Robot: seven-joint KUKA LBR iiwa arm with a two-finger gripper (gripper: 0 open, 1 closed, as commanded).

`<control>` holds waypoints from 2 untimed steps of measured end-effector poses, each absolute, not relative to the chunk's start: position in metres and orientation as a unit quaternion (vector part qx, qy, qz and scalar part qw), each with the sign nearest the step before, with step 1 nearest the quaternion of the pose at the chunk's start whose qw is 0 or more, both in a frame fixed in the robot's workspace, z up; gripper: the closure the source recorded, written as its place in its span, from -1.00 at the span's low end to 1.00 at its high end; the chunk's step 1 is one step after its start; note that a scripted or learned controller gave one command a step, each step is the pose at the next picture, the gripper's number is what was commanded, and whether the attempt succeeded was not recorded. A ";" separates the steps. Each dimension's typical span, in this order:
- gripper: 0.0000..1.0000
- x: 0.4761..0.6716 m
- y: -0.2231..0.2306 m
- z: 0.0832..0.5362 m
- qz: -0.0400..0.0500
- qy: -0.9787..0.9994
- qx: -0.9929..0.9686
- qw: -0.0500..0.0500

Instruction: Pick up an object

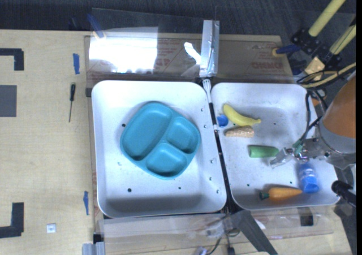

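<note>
left bin: divided plate | right bin: banana, carrot

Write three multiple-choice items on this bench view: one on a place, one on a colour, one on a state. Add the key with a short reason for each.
1. Where does the blue divided plate lie?
A. In the left bin
B. In the right bin
C. On the bench outside the bins

2. What colour is the object lying between the tan corn cob and the carrot?
A. Red
B. Green
C. Purple

3. How does the banana stand with regard to the tool?
A. Lifted in the tool
B. Pinned under the tool
C. Lying on the bin floor, apart from the tool

Key: 1 A, the plate sits in the left bin's middle. 2 B, the green object lies there. 3 C, the banana rests near the bin's upper left, with the tool lower down by the green object.
</note>
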State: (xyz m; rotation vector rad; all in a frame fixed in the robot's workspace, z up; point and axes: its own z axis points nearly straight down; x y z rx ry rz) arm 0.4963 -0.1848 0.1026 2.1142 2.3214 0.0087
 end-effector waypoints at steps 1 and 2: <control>-1.00 0.508 -0.221 0.133 0.002 0.738 0.675 -0.002; -1.00 0.490 -0.211 0.094 0.006 0.722 0.692 -0.005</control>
